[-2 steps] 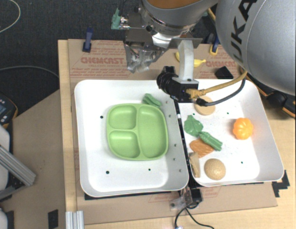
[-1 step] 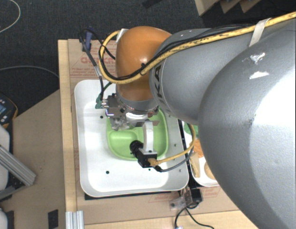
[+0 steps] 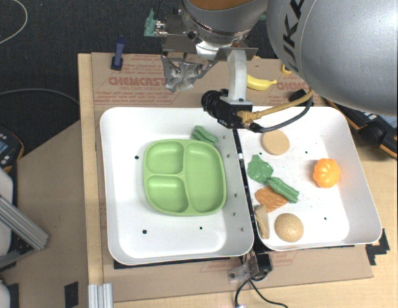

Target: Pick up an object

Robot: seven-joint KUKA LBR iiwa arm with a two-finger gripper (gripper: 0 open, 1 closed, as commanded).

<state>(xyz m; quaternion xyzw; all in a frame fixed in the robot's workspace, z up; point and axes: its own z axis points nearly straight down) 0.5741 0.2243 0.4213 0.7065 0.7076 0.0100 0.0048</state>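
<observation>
My gripper (image 3: 183, 76) hangs high over the bench's back edge, behind the left bin (image 3: 122, 191), with nothing seen in it. The left bin holds a green divided plate (image 3: 185, 175) and a small green piece (image 3: 203, 134) at the plate's far rim. In the right bin (image 3: 353, 201) lie a tan round biscuit (image 3: 275, 142), an orange fruit (image 3: 326, 172), a green leafy toy (image 3: 259, 169), a green pickle (image 3: 284, 190), an orange-brown piece (image 3: 270, 199), a tan bun (image 3: 288, 226) and a small beige piece (image 3: 261, 222).
A yellow banana (image 3: 260, 82) lies on the cardboard behind the right bin, partly hidden by the arm. A blue clip (image 3: 117, 54) sits at the cardboard's back left corner. The big grey arm covers the upper right.
</observation>
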